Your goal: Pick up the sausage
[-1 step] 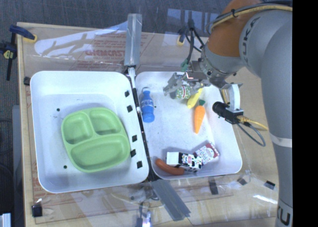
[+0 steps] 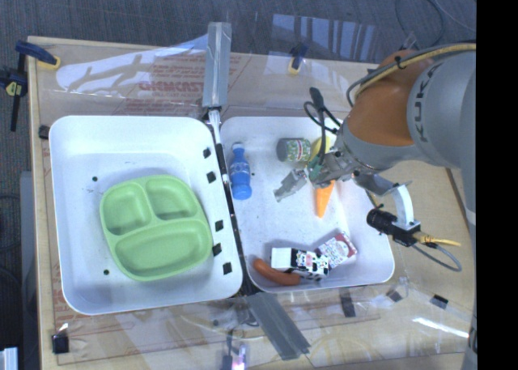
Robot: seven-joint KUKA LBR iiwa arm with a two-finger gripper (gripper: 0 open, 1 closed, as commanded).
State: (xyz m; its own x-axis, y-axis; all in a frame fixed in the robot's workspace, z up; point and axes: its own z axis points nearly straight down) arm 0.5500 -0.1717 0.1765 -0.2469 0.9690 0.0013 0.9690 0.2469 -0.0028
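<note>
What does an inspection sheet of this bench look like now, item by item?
Surface: bench under clear sheet, bearing left bin and right bin.
Job's things: sausage lies at the near edge of the right bin, partly under the carton.
Clutter: green plate in the left bin; blue bottle, carrot and can in the right bin.
Grippers: pincer low over the right bin's middle, far from the sausage, holding nothing seen.
Cables: yellow and black ones on the arm.
Surroundings: blue clamps at the bench's left edge, grey carpet beyond.
</note>
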